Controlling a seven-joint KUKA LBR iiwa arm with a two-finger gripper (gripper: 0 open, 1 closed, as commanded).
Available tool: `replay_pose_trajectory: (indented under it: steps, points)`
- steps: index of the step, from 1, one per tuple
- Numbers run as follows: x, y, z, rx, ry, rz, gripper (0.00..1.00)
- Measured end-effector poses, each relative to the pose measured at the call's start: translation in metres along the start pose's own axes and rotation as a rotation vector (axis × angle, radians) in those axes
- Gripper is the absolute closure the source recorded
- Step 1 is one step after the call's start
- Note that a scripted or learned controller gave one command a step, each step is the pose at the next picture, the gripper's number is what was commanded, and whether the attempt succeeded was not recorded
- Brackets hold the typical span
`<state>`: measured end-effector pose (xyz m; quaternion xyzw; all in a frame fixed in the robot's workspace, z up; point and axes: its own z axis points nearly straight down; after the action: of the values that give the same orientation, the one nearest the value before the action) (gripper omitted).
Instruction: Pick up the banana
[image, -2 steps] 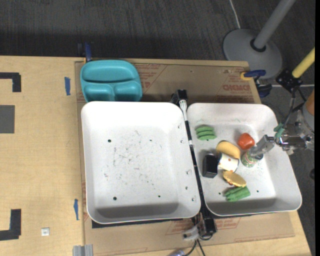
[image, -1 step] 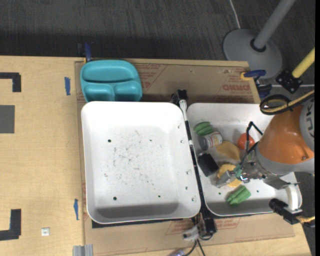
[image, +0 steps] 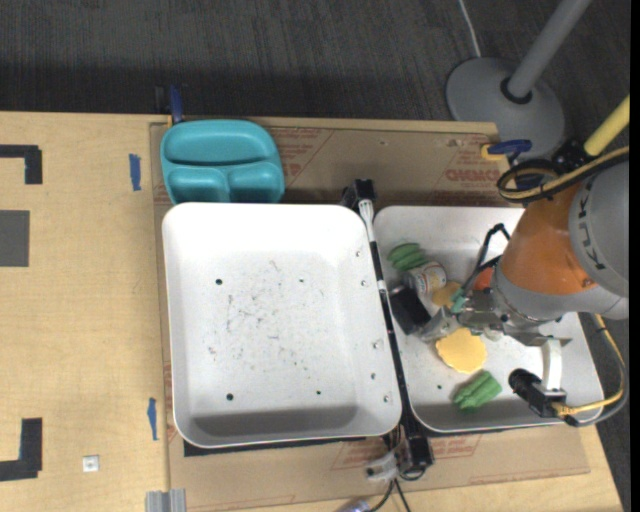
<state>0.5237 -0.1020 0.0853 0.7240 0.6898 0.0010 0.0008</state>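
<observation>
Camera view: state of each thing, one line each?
Gripper: low in right bin, fingers unclear.
Yellow piece: flat in right bin, just below gripper.
Green piece: lying near front wall.
Left bin: holds nothing.
Teal tray: upright behind left bin.

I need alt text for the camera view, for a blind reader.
A grey and orange robot arm reaches into the right white bin, which holds green items and a yellow round object. The left white bin and a teal divided tray sit beside it.
</observation>
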Motion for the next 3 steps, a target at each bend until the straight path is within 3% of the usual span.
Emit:
replay_pose_trajectory:
  steps: [1, 2, 3]
  points:
    - [0.001, 0.001, -0.010, -0.002, 0.001, -0.001, 1.00]
    - [0.001, 0.007, -0.030, 0.004, -0.001, 0.537, 1.00]
    - [0.001, 0.007, -0.030, 0.004, -0.001, 0.538, 0.00]
